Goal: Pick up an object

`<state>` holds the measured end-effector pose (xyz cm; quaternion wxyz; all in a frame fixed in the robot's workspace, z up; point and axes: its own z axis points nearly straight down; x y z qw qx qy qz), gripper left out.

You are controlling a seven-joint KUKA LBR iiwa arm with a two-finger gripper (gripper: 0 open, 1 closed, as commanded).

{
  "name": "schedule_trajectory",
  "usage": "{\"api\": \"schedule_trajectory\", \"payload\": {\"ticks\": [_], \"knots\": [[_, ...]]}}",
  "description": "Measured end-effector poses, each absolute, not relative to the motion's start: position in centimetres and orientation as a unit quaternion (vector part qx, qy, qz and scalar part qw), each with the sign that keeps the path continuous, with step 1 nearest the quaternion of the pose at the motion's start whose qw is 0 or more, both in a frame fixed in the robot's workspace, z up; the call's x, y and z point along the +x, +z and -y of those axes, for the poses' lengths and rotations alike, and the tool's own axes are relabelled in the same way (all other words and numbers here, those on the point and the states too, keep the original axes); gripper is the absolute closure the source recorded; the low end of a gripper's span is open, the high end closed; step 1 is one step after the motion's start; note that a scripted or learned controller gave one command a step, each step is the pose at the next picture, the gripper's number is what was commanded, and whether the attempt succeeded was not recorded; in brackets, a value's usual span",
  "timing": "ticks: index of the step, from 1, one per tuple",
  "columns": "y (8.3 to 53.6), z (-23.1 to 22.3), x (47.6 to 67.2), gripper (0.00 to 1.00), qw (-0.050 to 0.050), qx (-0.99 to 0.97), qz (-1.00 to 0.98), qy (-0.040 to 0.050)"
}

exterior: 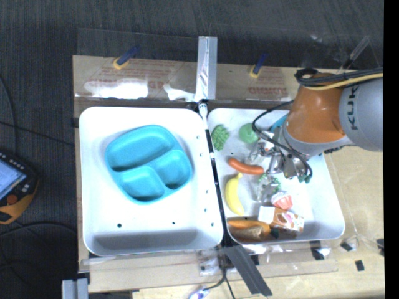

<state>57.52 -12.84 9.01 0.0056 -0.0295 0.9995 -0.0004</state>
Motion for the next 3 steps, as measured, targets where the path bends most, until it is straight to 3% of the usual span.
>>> {"api": "schedule_trajectory", "payload": {"ticks": [1,2,3], "knots": [[9.0,9.8,58.5,0.00,0.007,0.053,-0.999,-0.0011],[9.1,13.9,51.8,0.00,0.007,0.069,-0.998,-0.0016],[9.2,10.4,51.3,0.00,0.013,0.050,-0.999,-0.0030]]}}
